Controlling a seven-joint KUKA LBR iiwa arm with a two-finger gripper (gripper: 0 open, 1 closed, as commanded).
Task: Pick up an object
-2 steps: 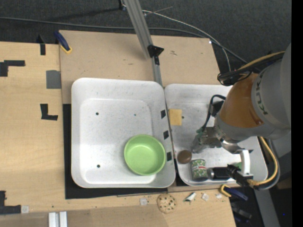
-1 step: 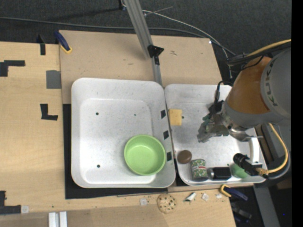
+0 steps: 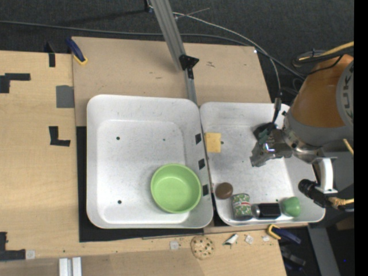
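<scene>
The gripper hangs over the right bin, about the middle of its floor and toward the right wall, with the grey and orange arm filling that side behind it. Its fingers are a dark tangle from up here, and I cannot tell how far apart they stand; nothing shows between them.

Everything worth taking in this bin lies toward the near edge, below the gripper as the camera sees it. A row sits along the front wall: a small can with a green label, a black block lying flat just beside it with its long axis running along that wall, and a green lump at the right end. A brown disc rests a little to the left of the can, close to the divider. A yellow square lies off to the gripper's left, at about its own level, by the same divider.

The left bin holds a green bowl, well apart from the gripper.

To my eye the front row is the nearest target; a drop there would need the fingers set across the black block's short side.
</scene>
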